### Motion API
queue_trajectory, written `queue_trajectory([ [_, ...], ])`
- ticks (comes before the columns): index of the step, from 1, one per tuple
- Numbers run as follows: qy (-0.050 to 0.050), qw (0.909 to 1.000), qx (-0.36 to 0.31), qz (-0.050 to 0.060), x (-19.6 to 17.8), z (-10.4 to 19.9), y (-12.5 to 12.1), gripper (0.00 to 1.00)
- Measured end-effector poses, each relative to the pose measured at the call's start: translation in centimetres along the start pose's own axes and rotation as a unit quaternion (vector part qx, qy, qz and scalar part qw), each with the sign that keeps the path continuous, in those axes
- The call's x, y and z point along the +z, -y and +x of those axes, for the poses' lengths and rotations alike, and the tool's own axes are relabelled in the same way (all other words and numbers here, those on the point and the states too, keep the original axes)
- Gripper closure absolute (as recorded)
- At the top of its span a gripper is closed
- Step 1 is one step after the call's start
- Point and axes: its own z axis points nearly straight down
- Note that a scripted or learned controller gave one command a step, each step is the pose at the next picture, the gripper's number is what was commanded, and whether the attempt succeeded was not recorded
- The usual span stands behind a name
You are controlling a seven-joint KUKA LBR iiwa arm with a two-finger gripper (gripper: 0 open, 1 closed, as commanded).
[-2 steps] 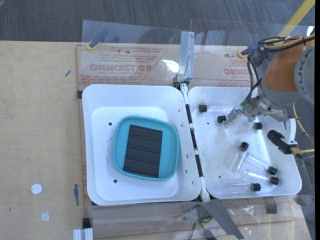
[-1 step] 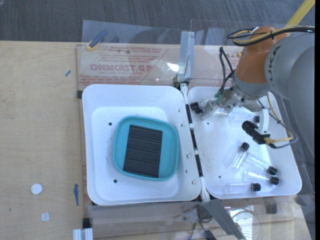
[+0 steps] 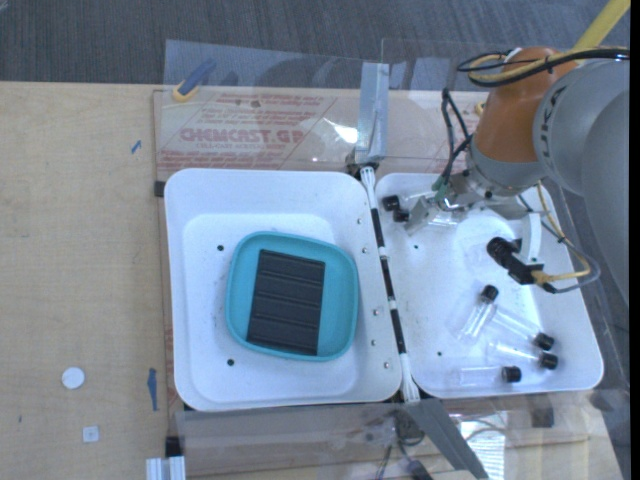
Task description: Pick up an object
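- The gripper [image 3: 437,200] sits low at the right bin's [image 3: 590,363] far left corner; I can't tell its grip.
- Clear vials [image 3: 478,310] lie near.

two white bins [image 3: 190,268] are seen; a turquoise tray [image 3: 240,268] bears a ribbed black slab [image 3: 288,301]. clear vials [image 3: 475,313] are capped black. the orange band [image 3: 512,118] tops a grey arm [image 3: 595,118].

The arm [image 3: 585,118] runs off the right edge.
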Motion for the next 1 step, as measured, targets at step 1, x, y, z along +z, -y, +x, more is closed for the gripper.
queue_trajectory([
  [1, -0.002, 0.9995, 0.032, 0.005, -9.99, 4.33, -2.11, 1.00],
])
